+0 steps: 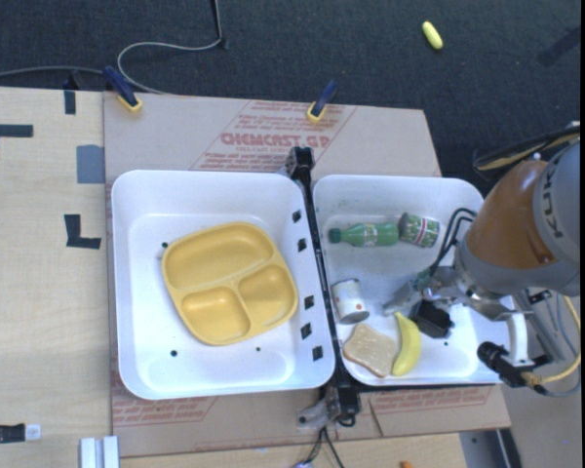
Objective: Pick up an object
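Two white bins (127,261) side by side on the worktop (39,261). Yellow divided tray (229,281) in the left one. Tool (419,295) low in the right bin, open or closed impossible to tell. Banana (407,344) just below-left of the tool, beside bread slice (370,349).

Two white bins (136,261) sit side by side, one yellow divided plate (230,281) in the left, and in the right one green bottle (366,233), one can (419,229), one small tin (349,300), one bread slice (370,349) and one banana (407,343).
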`<control>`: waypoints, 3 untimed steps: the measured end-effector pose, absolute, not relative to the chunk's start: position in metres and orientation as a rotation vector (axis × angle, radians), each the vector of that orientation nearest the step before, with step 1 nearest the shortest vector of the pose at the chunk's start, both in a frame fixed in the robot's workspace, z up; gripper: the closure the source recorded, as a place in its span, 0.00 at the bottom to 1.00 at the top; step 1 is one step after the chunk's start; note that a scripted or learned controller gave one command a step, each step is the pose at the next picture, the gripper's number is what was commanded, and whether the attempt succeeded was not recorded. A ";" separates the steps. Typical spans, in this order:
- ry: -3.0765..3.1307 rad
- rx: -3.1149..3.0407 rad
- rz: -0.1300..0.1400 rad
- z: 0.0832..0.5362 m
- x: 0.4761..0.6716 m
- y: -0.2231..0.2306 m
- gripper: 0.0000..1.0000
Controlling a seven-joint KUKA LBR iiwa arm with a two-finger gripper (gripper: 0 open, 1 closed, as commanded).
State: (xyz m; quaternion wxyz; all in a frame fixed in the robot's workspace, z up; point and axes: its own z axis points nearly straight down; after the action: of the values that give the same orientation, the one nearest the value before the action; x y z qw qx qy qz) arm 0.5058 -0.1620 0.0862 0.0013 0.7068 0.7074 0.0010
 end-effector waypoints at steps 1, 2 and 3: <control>2.224 2.219 0.001 0.116 0.619 -0.097 0.00; 2.224 2.219 -0.002 0.109 0.667 -0.105 0.00; 2.226 2.220 0.011 0.093 0.672 -0.125 0.00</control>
State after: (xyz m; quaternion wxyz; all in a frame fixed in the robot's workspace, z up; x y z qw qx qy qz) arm 0.6720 -0.1245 0.0926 -0.0010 0.7062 0.7080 0.0035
